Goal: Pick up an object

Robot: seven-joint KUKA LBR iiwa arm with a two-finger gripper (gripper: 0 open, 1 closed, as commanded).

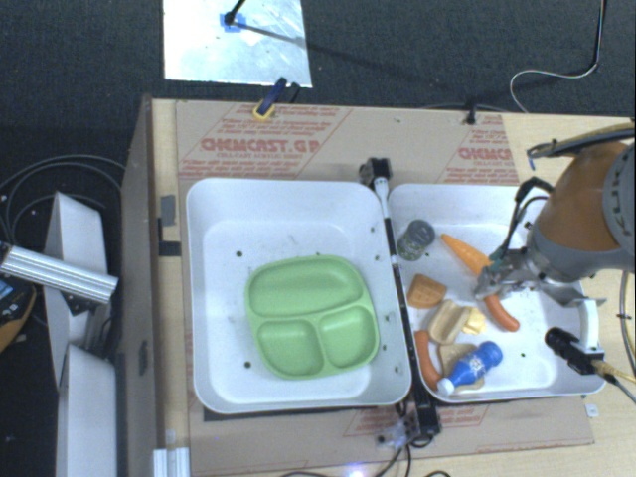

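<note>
- the grey arm with its orange band [586,192] reaches in from the right edge and bends down over the right bin [556,381].
- its gripper [494,278] sits low among the items in that bin, pointing toward the bin's middle.
- whether the gripper is open or closed cannot be told; nothing is clearly seen held.
- the gripper tip lies just beside an orange carrot [465,251] and a small sausage [502,311].
- close by lie a toast slice [427,291], a blue and white bottle [472,364], a second sausage [427,356] and a grey can [415,238].
- the left bin [214,266] holds a green divided plate [312,315].
</note>
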